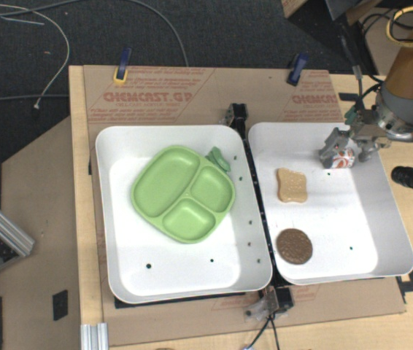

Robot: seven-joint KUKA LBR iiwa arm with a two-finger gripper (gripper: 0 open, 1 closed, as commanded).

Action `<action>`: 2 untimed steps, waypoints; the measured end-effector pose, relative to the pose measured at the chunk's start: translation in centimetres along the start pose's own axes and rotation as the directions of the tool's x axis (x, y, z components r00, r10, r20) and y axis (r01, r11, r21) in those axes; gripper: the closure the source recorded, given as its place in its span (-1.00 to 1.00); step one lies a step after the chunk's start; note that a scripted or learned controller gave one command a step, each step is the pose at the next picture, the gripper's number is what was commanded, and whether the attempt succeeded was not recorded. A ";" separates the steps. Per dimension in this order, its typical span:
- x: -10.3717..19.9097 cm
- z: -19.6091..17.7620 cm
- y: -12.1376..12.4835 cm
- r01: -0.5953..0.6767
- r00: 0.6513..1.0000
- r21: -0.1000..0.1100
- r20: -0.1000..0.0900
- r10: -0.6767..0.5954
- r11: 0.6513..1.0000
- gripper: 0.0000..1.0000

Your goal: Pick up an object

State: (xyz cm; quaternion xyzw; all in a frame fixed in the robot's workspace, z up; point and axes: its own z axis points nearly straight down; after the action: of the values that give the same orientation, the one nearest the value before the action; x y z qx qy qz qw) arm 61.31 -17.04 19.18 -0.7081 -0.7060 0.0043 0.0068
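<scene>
A: Where is the gripper (340, 154)?

B: It hangs at the two o'clock corner of the right bin (381, 217), and its fingers pinch a small red-and-white object (345, 160).

A: What else does that bin carry?

B: A tan slice of toast (292, 186) lies near its centre, toward ten o'clock, and a round brown patty (294, 246) sits at seven o'clock, apart from the toast.

A: And the left bin (126, 254)?

B: A green divided plate (184, 193) rests there, with a small green piece (219, 159) touching its one o'clock edge.
</scene>
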 end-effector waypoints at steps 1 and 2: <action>0.0 -0.9 0.3 0.003 1.000 -0.015 0.003 -0.003 1.000 -1.00; -0.3 5.3 0.0 0.002 1.000 -0.009 0.001 -0.002 1.000 -1.00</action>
State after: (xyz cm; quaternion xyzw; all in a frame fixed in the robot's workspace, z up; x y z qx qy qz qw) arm 61.26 -17.35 13.91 -0.7073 -0.7069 0.0016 0.0034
